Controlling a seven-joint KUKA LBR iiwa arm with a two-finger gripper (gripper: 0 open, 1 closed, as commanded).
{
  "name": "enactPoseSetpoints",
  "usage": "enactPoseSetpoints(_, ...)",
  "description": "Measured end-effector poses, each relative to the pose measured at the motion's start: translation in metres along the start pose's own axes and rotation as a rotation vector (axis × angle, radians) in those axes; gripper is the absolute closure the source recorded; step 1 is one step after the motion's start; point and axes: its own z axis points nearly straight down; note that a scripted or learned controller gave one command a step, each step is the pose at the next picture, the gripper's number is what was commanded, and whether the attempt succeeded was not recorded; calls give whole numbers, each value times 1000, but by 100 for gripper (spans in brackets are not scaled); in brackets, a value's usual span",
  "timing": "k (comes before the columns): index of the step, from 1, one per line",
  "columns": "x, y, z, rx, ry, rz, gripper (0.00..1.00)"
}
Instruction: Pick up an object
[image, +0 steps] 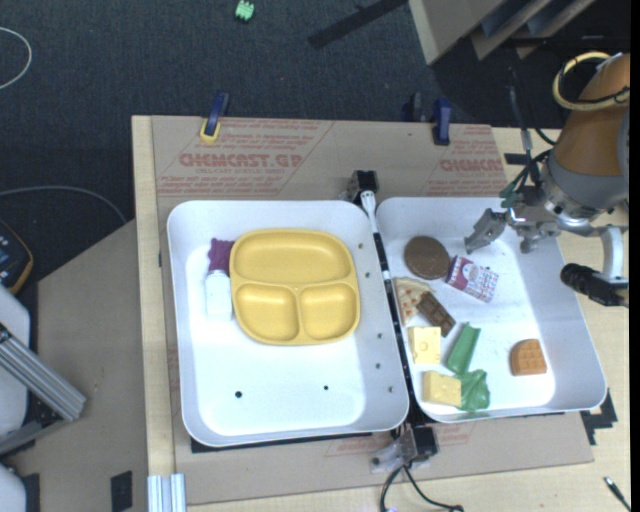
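Observation:
My gripper (503, 234) hangs over the far part of the right bin (560, 300), open, with nothing between its fingers. Just below it and to its left lies a red and white packet (473, 278), and beside that a round brown cookie (427, 257). Lower in the same bin are a waffle piece (409, 296), a brown bar (436, 312), two yellow cheese blocks (426, 345) (441, 389), a green piece (465, 362) and an orange-brown bread piece (527, 357).
The left bin (280, 400) holds a yellow divided plate (295, 285) and a white bottle with a purple cap (217, 282) at its left side. A black divider (382, 290) runs between the bins. Clamps (211, 120) (441, 118) stand at the board's far edge.

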Motion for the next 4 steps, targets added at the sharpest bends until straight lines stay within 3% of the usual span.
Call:
enactPoseSetpoints(2, -7, 6, 75, -8, 0, 1, 0)
enactPoseSetpoints(3, -7, 9, 60, -19, 0, 1, 100)
enactPoseSetpoints(4, -6, 18, -2, -15, -5, 0, 100)
